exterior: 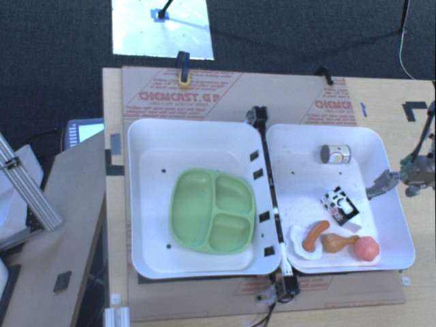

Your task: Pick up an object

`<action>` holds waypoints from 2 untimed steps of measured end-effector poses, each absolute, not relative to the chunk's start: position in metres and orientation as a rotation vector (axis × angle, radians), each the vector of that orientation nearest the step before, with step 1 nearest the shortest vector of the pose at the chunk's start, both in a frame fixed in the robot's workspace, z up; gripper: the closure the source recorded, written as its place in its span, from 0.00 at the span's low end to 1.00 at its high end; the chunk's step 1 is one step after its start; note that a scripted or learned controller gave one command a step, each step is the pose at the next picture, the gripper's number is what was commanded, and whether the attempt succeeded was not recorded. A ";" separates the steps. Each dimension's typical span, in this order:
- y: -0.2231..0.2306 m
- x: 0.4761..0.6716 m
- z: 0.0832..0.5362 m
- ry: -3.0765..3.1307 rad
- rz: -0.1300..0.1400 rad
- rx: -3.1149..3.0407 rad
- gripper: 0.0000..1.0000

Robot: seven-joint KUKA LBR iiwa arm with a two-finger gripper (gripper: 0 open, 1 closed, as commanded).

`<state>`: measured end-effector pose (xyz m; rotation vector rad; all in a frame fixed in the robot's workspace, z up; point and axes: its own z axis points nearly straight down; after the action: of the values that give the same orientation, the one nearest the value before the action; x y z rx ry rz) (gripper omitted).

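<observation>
Closest to the lens is the front rim of the left bin (204, 272), and all it's got in it is a green divided plate (211, 211) sitting flat around the middle. Nothing grabbable there really, that plate's too wide and low.

Moving over to the right bin (300, 148), that's where the actual candidates are. Along the near edge there's a sausage (315, 235) lying tilted on a little white dish (298, 240), then a drumstick (337, 241) touching or almost touching it, then a pink ball (366, 248) just beside the drumstick's thin end. A bit further back sits a small black-and-white box (340, 206), turned diagonally, and near the far wall a can (336, 154) lies on its side, well apart from the rest.

The gripper (379, 185) hangs over the right side of that bin, holding nothing as far as I can see. Whether it's spread or pinched together, I honestly can't tell at this size.

My guess is the box is the easiest target: it's just left of the gripper and slightly toward the camera, so a short move in and down. Its long axis runs corner to corner though, so the wrist probably needs a twist to close across the short side.
</observation>
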<state>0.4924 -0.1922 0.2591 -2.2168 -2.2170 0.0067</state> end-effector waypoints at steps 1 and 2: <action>-0.192 0.495 0.264 -2.226 -0.001 -2.219 0.00; -0.187 0.496 0.202 -2.221 0.002 -2.217 0.00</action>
<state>0.4962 -0.1869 0.2019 -2.2169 -2.2207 0.0025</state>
